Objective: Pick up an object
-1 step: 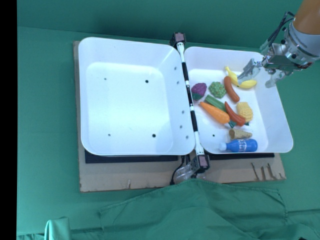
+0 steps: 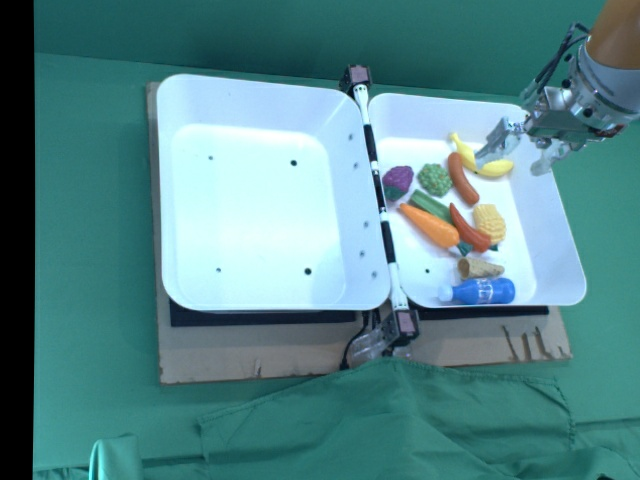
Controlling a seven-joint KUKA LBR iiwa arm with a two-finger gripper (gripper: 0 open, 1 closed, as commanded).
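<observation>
Two bins stood side by side on the bench, the left bin (image 2: 260,208) beside the right bin (image 2: 550,238), in which a banana (image 2: 480,160) lay at the back, a carrot (image 2: 430,225) in the middle and a bottle (image 2: 482,291) at the front.

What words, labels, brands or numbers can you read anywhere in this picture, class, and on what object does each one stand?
Blue bottle in the right bin: pale marks on its side, too small and blurred to read.
No other text, number or sign is legible on the toy foods, the bins or the gripper.
</observation>
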